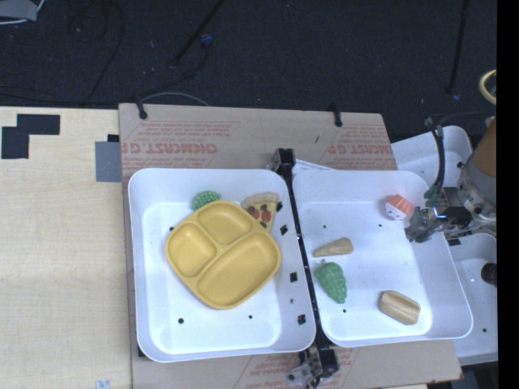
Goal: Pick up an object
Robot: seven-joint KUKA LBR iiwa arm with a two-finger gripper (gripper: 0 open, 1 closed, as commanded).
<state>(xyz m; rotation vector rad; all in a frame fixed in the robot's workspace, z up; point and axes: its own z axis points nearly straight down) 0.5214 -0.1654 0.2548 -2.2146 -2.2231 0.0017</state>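
Observation:
The right bin [365,331] holds a bunch of green grapes [332,280], a tan cone-shaped piece [333,248], a bread roll [399,306] and a small orange and white piece [396,207]. My gripper [423,226] hangs at the right bin's right rim, just right of the orange and white piece and apart from it. I see nothing between its fingers. In the left bin [162,331] lies a yellow divided plate [223,253], with a green item [206,198] and a pizza slice [261,207] at its far edge.
A black divider [295,241] runs between the two bins. Cardboard [251,140] lies under them, and a pale wooden bench top [57,258] extends to the left. Cables trail over the dark floor behind.

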